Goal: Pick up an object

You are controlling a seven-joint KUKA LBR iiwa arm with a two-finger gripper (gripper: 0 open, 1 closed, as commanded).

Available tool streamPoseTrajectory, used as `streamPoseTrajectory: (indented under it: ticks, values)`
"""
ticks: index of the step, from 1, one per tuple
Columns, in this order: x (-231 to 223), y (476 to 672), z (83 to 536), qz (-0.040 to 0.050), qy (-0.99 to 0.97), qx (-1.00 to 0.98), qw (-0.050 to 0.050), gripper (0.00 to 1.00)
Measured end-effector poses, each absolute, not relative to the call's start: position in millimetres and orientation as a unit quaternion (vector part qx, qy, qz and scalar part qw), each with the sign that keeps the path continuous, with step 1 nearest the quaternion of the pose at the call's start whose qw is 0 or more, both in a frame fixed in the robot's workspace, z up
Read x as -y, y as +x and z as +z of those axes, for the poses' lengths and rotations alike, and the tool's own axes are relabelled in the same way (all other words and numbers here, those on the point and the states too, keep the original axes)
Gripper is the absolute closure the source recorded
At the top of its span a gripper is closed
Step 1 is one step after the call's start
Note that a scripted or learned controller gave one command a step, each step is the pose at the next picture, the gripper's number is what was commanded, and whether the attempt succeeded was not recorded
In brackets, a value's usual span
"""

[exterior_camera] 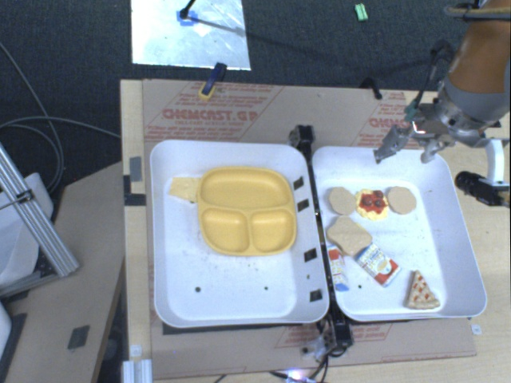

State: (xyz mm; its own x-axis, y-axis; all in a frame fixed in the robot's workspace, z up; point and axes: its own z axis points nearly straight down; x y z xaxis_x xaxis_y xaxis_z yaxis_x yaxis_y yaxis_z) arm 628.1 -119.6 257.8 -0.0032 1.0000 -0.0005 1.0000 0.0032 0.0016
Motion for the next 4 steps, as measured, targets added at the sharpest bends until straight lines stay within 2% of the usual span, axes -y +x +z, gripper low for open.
streamPoseTrajectory:
  ticks: [1, 2, 3, 4]
  values:
    - [100, 608.2, 99, -0.0029, 0.706, -0.708, -0.006, 0.00]
    - [87, 601.5, 84, -0.0002, 0.706, -0.709, -0.001, 0.00]
    - [82, 580.3, 84, -0.0005, 0.707, -0.707, -0.001, 0.00]
    - [83, 581.0, 84, 0.0004, 0.707, -0.707, 0.000, 0.00]
